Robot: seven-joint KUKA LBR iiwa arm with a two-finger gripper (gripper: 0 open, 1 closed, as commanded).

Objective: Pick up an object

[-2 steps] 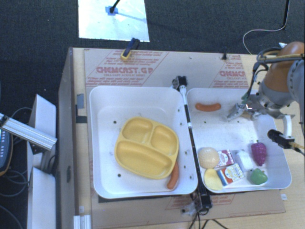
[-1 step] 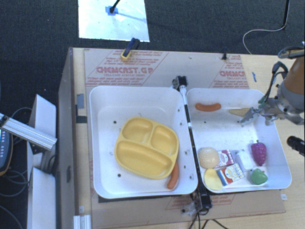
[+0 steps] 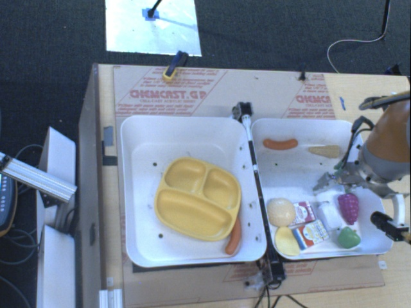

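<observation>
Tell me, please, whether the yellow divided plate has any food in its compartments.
Empty: all three compartments of the yellow divided plate show bare. The hot dog lies outside, against its lower right edge.

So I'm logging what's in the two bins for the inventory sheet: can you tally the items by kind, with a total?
Hot dog sausages: 2 (left bin, right bin)
Yellow divided tray: 1
Bread roll: 1
Purple grapes: 1
Green fruit or vegetable: 1
Small cartons: 2 ()
Pale flat piece: 1
Yellow disc: 1
Total: 10
</observation>
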